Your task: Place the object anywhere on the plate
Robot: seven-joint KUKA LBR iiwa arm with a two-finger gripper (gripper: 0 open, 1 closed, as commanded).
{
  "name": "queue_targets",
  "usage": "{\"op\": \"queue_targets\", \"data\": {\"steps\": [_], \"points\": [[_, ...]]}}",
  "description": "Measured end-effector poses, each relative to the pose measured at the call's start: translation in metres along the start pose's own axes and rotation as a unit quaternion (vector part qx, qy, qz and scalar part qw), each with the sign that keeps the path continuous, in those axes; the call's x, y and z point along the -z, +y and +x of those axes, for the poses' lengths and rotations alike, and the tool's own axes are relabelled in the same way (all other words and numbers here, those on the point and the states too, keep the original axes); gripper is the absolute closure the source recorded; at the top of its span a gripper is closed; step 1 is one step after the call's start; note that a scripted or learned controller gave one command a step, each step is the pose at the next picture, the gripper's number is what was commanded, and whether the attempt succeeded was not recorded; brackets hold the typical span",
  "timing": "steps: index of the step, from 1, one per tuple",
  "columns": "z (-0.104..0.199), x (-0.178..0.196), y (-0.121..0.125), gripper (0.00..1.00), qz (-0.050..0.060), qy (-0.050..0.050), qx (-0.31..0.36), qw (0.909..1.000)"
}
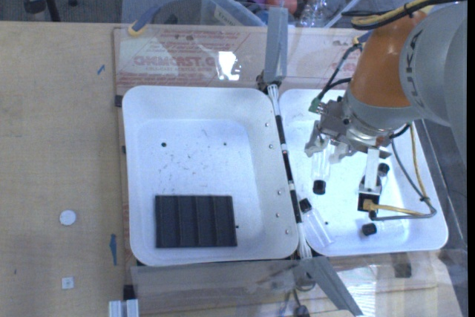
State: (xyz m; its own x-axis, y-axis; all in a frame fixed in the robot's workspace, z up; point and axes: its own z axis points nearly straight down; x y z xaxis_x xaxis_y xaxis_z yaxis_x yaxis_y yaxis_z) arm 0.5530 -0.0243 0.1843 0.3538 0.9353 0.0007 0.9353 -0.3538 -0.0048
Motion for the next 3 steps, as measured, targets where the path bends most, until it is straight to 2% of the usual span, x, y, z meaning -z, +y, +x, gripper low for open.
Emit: {"op": "queue_targets", "data": {"steps": [1, 2, 3], "points": [[0.064, 0.009, -0.025, 1.0, -0.002, -0.001, 0.094, 0.9956], [0.136, -0.049, -0.061, 1.0, 0.0, -0.001, 0.209, 0.978], [0.189, -0.059, -0.107, 1.0, 0.0, -0.001, 0.326, 0.9453]]}}
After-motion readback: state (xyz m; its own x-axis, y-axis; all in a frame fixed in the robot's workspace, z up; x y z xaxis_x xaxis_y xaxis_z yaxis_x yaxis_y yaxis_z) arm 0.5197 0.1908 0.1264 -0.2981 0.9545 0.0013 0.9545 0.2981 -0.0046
